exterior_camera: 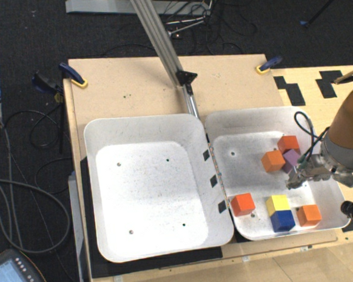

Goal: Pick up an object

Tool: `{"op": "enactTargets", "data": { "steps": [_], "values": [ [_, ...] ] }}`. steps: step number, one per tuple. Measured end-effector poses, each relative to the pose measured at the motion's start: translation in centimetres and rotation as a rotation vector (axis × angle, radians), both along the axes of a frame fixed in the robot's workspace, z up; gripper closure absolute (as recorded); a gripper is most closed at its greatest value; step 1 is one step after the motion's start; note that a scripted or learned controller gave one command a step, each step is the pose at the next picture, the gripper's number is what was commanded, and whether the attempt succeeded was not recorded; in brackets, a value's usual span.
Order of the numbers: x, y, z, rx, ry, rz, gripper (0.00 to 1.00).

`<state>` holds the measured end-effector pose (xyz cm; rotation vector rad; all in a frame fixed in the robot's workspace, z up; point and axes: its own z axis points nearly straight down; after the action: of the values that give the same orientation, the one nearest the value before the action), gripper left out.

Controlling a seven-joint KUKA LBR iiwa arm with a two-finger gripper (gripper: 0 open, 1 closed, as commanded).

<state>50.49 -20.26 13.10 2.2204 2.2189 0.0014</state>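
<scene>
While the claw (pixel 296 179) is being held low in the right shallow white bin (pixel 248 122), beside a small purple cube (pixel 291 158), its grip cannot be told.

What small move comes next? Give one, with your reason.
Probably lower the gripper straight onto the small purple cube. It hangs at the cube's near edge in the right white bin, and two orange cubes crowd the purple one, so sideways travel risks pushing them.

One fixed camera looks down at a slant on the bench (pixel 160 84) and both white bins (pixel 154 242).
</scene>
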Motion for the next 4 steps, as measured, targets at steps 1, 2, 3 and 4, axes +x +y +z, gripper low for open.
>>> {"op": "enactTargets", "data": {
  "steps": [1,2,3,4],
  "values": [
    [0.0,0.3,6.3,-0.002,-0.005,0.004,1.00],
    [0.3,-0.2,10.7,-0.002,-0.004,0.004,1.00],
    [0.5,-0.2,13.5,-0.002,-0.003,0.004,1.00],
    [1.1,5.2,13.8,0.003,0.001,0.009,1.00]
  ]
}}
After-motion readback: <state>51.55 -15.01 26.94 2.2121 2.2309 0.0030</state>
